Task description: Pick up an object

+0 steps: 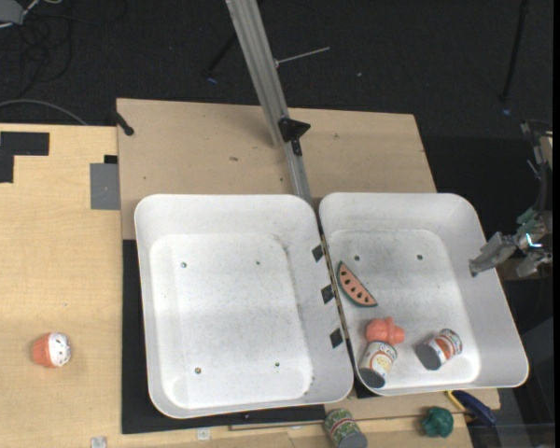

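Right now the gripper [493, 256] sits at the right edge of the frame, just over the right rim of the right bin [392, 200]. It is small and dim there, so I cannot tell if it is spread or pressed together. Nothing seems to be in it.

All the things to pick from lie in the lower part of that bin. A toy watermelon slice [355, 286] lies flat near the bin's left wall. Below it is a soft red lump [384, 330], touching a small tin can [379, 357]. A second tin can [441, 348] lies a little to the right, apart from the others.

I think that second can is the best pick. It is nearest the gripper and has free space around it. The arm should move over it, open wide, go straight down, and squeeze across its round sides. The watermelon slice looks too flat to grab easily. The left bin [224, 203] needs no visit.
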Controlling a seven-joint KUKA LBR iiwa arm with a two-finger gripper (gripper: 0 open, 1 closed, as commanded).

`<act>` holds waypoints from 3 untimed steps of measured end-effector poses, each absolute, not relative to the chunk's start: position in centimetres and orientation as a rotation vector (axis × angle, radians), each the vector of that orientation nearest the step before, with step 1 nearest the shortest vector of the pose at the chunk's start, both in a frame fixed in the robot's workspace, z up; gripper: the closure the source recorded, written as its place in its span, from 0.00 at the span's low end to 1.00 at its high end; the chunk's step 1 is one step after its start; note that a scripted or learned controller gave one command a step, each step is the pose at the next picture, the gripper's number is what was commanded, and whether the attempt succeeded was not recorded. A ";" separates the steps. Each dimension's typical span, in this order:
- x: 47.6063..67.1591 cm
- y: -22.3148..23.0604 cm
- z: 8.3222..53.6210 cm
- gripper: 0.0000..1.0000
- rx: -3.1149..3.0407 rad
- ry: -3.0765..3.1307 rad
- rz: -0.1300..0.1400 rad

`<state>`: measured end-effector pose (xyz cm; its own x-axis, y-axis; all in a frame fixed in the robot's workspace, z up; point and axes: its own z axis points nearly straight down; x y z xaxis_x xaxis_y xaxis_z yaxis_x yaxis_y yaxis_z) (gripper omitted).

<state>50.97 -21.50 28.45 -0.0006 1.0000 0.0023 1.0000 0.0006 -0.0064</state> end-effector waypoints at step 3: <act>50.5 -20.1 17.6 0.00 -2.215 -2.215 0.006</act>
